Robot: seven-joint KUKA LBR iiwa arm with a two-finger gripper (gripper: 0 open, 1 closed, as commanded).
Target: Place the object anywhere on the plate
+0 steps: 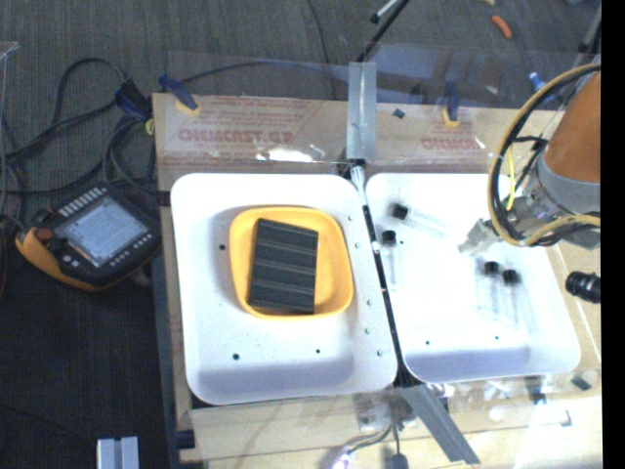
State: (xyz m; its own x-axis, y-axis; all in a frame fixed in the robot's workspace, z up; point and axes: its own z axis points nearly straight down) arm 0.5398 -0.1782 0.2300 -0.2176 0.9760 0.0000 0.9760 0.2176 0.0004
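The dark grey ribbed rectangular block (285, 265) already lies flat on the yellow square plate (240, 234) in the left white bin (205, 350). The gripper (480, 236) is at right-centre; its state cannot be told. It should retreat upward, without touching the plate

Robotics lab: teach pendant (93, 237) on carpet w/ loose cables (83, 96), two bins (283, 379) on cardboard-backed bench.

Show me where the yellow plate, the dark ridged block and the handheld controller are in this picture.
yellow plate (336, 262): camera view, on its bare right rim.
dark ridged block (284, 266): camera view, middle of its top face.
handheld controller (98, 234): camera view, on its screen.
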